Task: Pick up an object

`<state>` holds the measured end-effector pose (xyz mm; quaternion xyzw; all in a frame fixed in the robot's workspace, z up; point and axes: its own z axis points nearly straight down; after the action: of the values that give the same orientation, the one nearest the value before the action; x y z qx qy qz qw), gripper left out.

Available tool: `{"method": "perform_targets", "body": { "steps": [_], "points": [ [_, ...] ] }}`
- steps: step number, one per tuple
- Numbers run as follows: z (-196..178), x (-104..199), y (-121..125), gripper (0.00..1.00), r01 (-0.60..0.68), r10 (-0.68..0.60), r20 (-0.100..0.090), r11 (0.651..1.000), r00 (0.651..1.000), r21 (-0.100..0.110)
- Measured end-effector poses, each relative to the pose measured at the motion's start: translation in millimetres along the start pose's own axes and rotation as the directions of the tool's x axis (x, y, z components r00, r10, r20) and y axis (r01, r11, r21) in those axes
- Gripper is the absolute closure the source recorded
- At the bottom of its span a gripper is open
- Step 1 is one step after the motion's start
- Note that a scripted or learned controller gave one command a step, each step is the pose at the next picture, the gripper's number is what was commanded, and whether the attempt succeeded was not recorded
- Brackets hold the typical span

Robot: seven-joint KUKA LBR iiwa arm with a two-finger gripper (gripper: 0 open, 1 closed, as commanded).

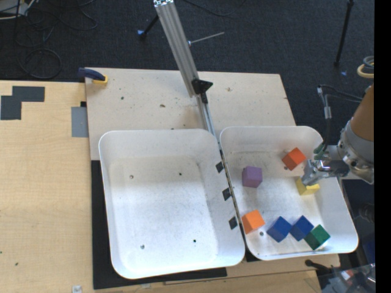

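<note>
The left bin [162, 203] lies on the bench [43, 182], and its white floor carries some dark specks that are too small to identify. A slanted metal rail [180, 47] comes down from the far side and ends near the place where the two bins meet; three small dark clips sit along this shared edge.

In the right bin [275, 142], going from left to right, there is an orange block [253, 220] near the dividing edge, on the near side. A purple block [252, 176] lies farther back, apart from the others. Two blue blocks [289, 229] stand side by side on the near side, and a green block [317, 236] touches the right one of them, close to the near right corner of the bin. A second orange block [294, 159] lies on the far right part of the floor.

A yellow block [308, 187] is just under the gripper [311, 177]. Only a part of this block is visible, because the gripper covers its upper side. The gripper hangs low over the right side of the bin, right above the yellow block and just near of the second orange block. It is small and blurred, so I cannot tell how its fingers stand, or whether it touches the yellow block. The arm [360, 139] is cut off at the right edge, and only its grey wrist and a part of the orange band are seen.
</note>
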<state>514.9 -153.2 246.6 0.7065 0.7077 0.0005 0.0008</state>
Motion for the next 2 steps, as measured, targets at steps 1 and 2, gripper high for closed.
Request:
{"method": "perform_targets", "body": {
  "steps": [1, 2],
  "points": [
    [1.3, 60.7, -4.4, 1.0, 0.002, -0.002, -0.001, 1.0, 1.0, 0.005],
    [1.0, 123.0, -7.9, 1.0, 0.004, -0.004, -0.004, 1.0, 1.0, 0.006]
  ]
}}
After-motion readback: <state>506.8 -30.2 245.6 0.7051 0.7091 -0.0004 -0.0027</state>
